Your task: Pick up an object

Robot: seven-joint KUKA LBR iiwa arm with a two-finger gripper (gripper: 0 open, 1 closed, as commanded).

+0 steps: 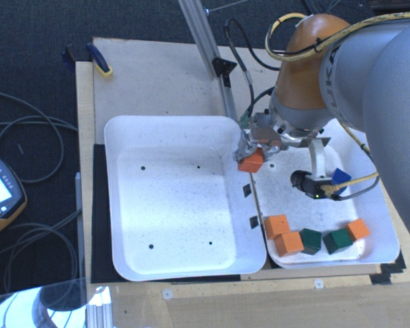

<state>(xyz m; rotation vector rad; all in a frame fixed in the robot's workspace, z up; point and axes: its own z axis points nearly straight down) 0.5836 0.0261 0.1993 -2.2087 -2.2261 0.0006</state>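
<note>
An orange block (251, 161) hangs just below my gripper (254, 150), at the ridge between the two white bins, and the fingers look shut on its top. The gripper sits under the arm's orange band, above the left edge of the right bin (379, 207). Along that bin's front lie two orange blocks (277, 225) (289, 242), two dark green blocks (311, 240) (338, 239) and another orange block (358, 229). A blue block (340, 177) rests further back on the right, partly hidden by a cable.
The left bin (171, 203) lies beside the right one. A metal pole (201, 33) slants up from behind the bins. A black sensor with a green light (311, 184) hangs by the blue block. Cables trail over the floor at left.
</note>
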